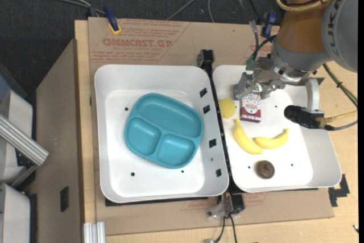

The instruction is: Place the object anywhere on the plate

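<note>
- Nearest me in the right bin (318,171), a small brown round thing (264,168) lies by the front wall; just behind it, two bananas (259,140) meet at their ends in a shallow V.
- In the left bin (114,179) the blue plate (164,130), split into three compartments, sits mid-floor with nothing on it.
- Further back, the small carton (251,107) stands just under the gripper (255,85); its top looks caught between the fingers, which seem closed on it; a yellow lemon-like thing (227,107) lies just to its left.
- Behind, the grey arm (318,14) reaches in over the right bin.
</note>
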Controlling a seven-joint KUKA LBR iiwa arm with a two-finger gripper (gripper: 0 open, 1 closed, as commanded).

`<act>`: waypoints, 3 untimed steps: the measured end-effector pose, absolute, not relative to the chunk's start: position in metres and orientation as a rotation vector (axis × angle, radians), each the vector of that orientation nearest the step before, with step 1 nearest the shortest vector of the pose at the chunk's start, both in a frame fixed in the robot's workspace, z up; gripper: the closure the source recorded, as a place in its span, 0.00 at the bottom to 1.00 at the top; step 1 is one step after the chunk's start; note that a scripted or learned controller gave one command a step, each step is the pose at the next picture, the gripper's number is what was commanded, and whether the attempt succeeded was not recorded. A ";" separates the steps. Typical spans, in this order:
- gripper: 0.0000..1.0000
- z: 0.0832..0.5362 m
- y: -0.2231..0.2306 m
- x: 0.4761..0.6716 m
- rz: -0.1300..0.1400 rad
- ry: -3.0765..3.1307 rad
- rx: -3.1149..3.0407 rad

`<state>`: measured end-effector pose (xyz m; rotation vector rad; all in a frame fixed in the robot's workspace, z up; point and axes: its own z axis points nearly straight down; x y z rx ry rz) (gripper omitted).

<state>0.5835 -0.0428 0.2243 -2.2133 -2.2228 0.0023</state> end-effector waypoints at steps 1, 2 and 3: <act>1.00 0.233 0.000 0.561 0.000 -2.224 -2.212; 1.00 0.235 0.056 0.548 -0.001 -2.226 -2.210; 1.00 0.235 0.112 0.519 0.002 -2.225 -2.209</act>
